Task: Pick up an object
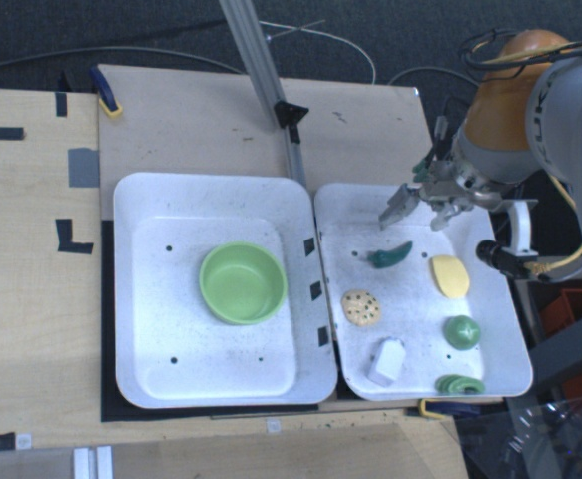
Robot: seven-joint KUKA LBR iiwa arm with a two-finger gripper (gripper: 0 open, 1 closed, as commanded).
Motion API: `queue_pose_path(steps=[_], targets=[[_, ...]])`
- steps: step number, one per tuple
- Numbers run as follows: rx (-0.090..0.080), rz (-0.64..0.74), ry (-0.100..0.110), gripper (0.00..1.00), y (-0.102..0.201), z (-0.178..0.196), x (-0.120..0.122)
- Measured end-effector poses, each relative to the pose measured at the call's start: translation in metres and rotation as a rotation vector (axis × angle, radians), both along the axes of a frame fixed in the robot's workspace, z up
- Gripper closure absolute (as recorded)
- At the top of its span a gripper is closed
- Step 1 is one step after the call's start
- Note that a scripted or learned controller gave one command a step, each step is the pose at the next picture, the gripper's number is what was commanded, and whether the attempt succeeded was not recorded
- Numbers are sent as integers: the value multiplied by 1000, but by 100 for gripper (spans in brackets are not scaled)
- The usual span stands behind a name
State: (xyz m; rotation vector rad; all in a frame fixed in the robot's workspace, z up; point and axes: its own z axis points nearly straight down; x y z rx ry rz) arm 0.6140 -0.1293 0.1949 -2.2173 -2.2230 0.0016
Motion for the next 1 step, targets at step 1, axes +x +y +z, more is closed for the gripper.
queue_pose_path(steps=[1], targets=[[0,0,0,0,0,0,0]])
